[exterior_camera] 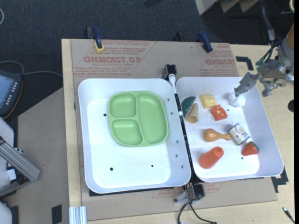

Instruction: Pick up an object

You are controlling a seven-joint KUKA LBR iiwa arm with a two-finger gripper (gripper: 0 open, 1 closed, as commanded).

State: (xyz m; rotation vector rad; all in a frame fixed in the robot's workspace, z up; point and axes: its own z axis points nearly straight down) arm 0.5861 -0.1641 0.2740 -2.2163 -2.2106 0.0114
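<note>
My gripper [256, 86] hangs over the far right corner of the right bin [266, 125], its two fingers spread and nothing between them. Its left finger [244, 84] is just above a small white object [238, 100]. Lying in this bin are a yellow piece [208, 101], a red-orange block [218, 112], a green and tan cone [190, 109], an orange gourd shape [213, 135], a small labelled can [239, 134], a red fruit [251, 148] and an orange-red cylinder [211, 157].
The left bin [93, 162] holds a green divided plate [138, 118]. The bins sit on a cardboard sheet [140, 57] fixed with clamps [97, 38] at the back. Cables and a bracket lie at the bench's front edge.
</note>
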